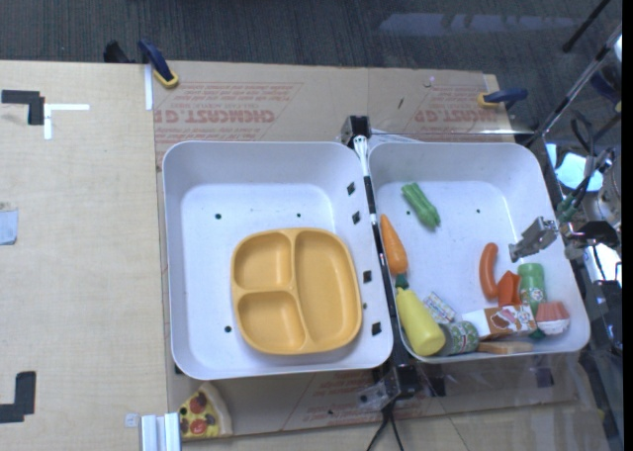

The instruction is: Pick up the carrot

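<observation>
The carrot point(393, 246), orange with a small green top, lies along the left wall of the right bin point(465, 164), its tip pointing to the far side. My gripper point(536, 237) hovers at the right rim of that bin, well to the right of the carrot and just above a red sausage point(488, 270). Nothing shows between gripper and carrot but bare bin floor.
A green pickle point(420, 205) lies behind the carrot. A yellow bottle point(417, 322), a small can point(457, 337), a green bottle point(531, 284) and food packets point(514, 320) crowd the right bin's near edge. The left bin point(198, 182) holds a yellow divided plate point(295, 291).
</observation>
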Controlling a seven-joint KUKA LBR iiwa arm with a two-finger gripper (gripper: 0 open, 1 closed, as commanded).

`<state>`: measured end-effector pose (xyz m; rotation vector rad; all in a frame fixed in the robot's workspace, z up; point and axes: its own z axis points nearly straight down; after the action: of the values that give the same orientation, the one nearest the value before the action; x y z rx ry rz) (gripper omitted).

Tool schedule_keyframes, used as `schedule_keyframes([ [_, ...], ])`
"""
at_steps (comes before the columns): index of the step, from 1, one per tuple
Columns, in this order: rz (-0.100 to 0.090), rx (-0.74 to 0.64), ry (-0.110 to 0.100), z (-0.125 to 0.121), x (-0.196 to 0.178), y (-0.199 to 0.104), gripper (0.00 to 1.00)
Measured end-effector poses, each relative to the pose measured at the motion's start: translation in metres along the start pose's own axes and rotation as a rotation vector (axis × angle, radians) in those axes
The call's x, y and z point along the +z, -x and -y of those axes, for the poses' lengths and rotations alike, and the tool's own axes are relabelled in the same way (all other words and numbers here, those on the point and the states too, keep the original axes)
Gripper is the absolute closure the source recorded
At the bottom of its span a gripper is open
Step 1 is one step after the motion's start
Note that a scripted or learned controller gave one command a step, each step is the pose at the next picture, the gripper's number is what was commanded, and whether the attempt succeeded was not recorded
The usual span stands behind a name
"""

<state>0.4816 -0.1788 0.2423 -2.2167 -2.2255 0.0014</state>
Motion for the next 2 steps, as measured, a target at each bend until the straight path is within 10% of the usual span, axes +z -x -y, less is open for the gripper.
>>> schedule_keyframes([
  [2, 0.003, -0.008, 0.001, -0.111, -0.299, -0.077, 0.0],
])
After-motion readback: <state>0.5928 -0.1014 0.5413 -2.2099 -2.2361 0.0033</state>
